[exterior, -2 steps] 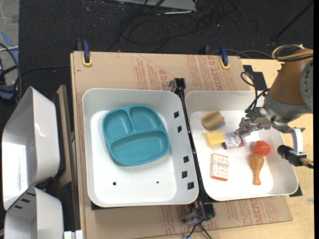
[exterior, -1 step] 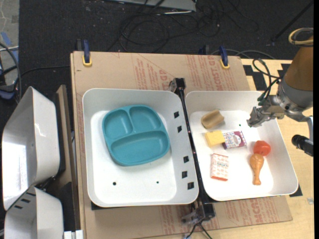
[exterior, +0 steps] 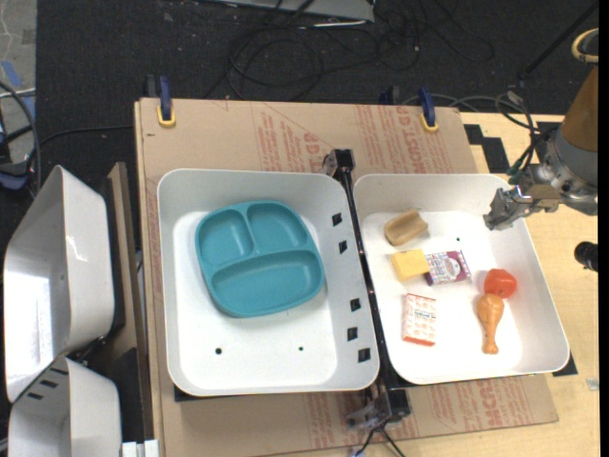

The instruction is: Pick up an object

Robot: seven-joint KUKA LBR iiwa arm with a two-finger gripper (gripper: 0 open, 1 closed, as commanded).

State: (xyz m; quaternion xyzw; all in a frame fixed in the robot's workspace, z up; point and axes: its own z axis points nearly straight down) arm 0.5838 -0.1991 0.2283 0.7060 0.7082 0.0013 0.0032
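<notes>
Jaw state is not being shown clearly enough at this slant; it cannot be told whether they are spread or pressed together. Nothing is being seen carried at the gripper (exterior: pixel 501 209). Left to right: a teal divided plate (exterior: pixel 259 258) is being borne by the left bin (exterior: pixel 181 350). In the right bin (exterior: pixel 542 350), a tan bread piece (exterior: pixel 406 227), yellow block (exterior: pixel 411 265), red-and-white carton (exterior: pixel 420 318) and purple packet (exterior: pixel 447 268) are being noted, well apart from the gripper. Further right, the orange drumstick (exterior: pixel 490 322) is lying with its long axis running toward the bin's near edge, thick end just beside a round red tomato (exterior: pixel 500 282). The gripper is being held over the bin's far right corner. The tomato is being judged nearest, lying almost straight toward the near edge from it.
</notes>
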